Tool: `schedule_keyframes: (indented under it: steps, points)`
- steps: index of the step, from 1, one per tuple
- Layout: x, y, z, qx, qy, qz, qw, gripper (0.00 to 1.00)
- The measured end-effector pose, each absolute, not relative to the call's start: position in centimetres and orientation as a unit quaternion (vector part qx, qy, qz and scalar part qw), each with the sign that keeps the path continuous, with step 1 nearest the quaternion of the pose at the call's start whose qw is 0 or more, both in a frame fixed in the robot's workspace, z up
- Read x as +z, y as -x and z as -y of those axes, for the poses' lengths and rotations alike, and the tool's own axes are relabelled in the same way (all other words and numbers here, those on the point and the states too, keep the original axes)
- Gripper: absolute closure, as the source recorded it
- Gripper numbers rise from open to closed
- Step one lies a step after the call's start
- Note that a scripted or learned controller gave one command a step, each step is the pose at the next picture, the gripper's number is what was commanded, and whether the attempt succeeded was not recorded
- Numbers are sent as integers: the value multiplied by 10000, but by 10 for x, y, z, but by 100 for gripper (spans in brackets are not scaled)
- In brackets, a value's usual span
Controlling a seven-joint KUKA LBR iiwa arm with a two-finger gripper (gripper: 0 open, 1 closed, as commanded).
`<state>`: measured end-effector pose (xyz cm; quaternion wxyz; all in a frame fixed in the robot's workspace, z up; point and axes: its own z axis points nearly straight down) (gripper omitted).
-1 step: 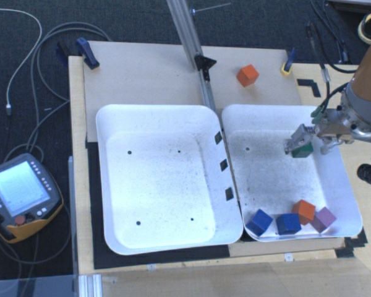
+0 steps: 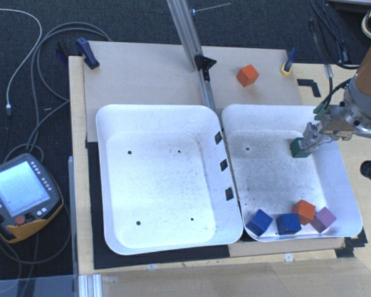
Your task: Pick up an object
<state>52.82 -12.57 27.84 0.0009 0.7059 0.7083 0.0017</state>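
My gripper (image 2: 308, 140) reaches in from the right over the upper right part of the right bin (image 2: 235, 119). A small dark green block (image 2: 297, 148) sits right at its tip, partly covered by it, and I cannot tell whether the block is gripped or only touched. Along the right bin's front edge lie two blue cubes (image 2: 258, 221) (image 2: 288, 223), an orange cube (image 2: 304, 210) and a purple cube (image 2: 324, 218).
The left bin (image 2: 105, 129) stands beside the right one. Another orange cube (image 2: 248, 75) rests on the board behind the bins. A slanted metal pole (image 2: 184, 23) rises at the back centre. Clamps hold the board's back corners, and a teach pendant (image 2: 18, 193) lies off the bench at the left.
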Motion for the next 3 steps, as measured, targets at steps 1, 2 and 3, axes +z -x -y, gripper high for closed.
schedule_keyframes:
  steps: [1,2,3]
  points:
    - [196,-582,159,-17,-7073,-7069,-14,100]
    - [161,-634,206,0,-7073,-7069,20,100]
    - [163,-632,204,-2,-7067,-7075,7,0]
